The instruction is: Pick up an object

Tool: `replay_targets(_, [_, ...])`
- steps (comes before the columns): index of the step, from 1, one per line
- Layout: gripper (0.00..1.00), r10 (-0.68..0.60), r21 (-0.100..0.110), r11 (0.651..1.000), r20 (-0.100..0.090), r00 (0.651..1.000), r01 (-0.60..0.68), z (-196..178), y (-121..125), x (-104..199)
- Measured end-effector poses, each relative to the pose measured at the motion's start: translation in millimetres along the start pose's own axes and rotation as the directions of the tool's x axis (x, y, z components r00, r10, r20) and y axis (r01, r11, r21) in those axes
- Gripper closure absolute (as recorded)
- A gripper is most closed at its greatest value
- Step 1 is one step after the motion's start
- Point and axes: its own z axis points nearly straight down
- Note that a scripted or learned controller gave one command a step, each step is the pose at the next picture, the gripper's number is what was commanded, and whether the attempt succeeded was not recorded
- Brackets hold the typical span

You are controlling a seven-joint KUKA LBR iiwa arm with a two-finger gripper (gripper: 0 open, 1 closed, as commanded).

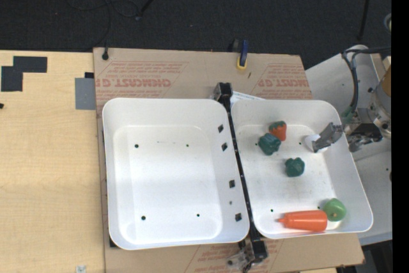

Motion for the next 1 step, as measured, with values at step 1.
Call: replay_targets(1, [0.00,-0.003,0.017,1.000,-0.006,1.000,0.003,179.1,-10.3,64.9])
